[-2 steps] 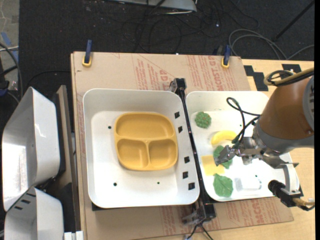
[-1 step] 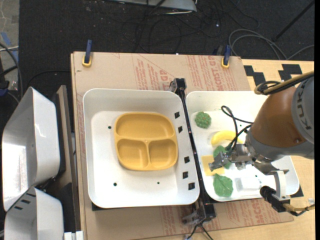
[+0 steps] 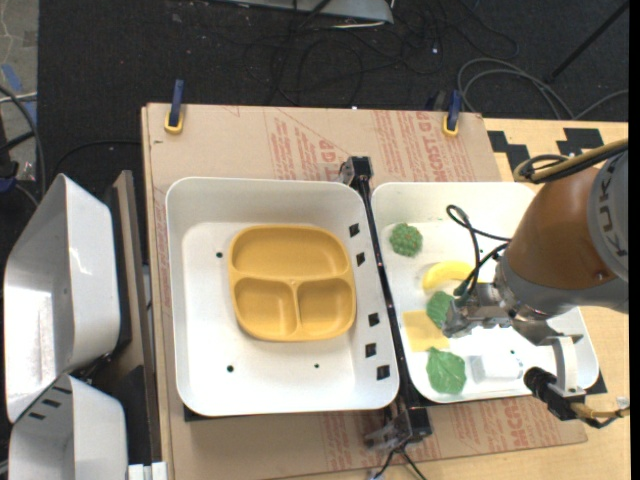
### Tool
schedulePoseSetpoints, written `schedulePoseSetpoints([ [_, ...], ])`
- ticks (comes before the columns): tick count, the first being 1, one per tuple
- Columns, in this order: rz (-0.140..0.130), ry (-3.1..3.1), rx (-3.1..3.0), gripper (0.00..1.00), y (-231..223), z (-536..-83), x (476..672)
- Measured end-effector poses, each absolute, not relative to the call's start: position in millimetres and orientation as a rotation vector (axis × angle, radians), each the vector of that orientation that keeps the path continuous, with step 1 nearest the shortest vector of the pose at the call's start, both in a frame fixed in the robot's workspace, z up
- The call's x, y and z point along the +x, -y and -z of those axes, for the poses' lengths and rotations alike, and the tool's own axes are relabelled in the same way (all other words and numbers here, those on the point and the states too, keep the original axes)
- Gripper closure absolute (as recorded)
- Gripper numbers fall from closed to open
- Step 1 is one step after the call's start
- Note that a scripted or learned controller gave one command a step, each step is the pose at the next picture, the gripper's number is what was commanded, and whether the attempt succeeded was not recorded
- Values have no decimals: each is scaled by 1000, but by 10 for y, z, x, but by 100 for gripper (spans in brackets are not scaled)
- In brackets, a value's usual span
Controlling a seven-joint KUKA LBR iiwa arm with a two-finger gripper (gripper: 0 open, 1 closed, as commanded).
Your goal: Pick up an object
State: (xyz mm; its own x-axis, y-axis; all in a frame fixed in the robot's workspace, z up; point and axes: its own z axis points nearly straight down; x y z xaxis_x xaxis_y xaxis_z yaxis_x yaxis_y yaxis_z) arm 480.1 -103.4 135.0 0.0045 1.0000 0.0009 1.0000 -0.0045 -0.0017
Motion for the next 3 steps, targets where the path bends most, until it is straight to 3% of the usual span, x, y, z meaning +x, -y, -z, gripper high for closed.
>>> schedulePoseSetpoints([
  [2, 5, 2231, -2219, 100, 894, -2459, 4913],
  [3, 3, 2228, -2219, 100, 893, -2797, 4924],
])
